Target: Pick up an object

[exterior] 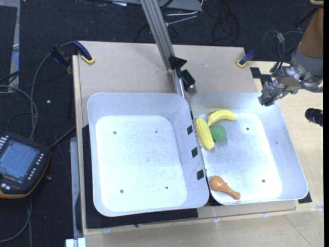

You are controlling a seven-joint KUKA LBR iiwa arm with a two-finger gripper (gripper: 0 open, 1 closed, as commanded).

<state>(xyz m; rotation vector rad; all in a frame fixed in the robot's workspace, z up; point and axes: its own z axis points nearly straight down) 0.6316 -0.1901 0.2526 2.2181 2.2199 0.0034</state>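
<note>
In the right bin (pixel 272 138) lie a yellow banana (pixel 221 117), a yellow corn cob (pixel 204 133) and a green ball (pixel 219 133), all bunched near the bin's upper left. An orange gourd-shaped toy (pixel 224 186) rests near the bin's front left corner. My gripper (pixel 267 99) hangs over the right bin's far right corner, well away from all of these objects, with nothing seen held in it.
The left white bin (pixel 139 153) sits beside the right one on the wooden bench. A slanted metal pole (pixel 162 32) with a black clamp stands at the back between the bins. Yellow clamps mark the bench's far corners. A teach pendant (pixel 18 163) lies on the floor at left.
</note>
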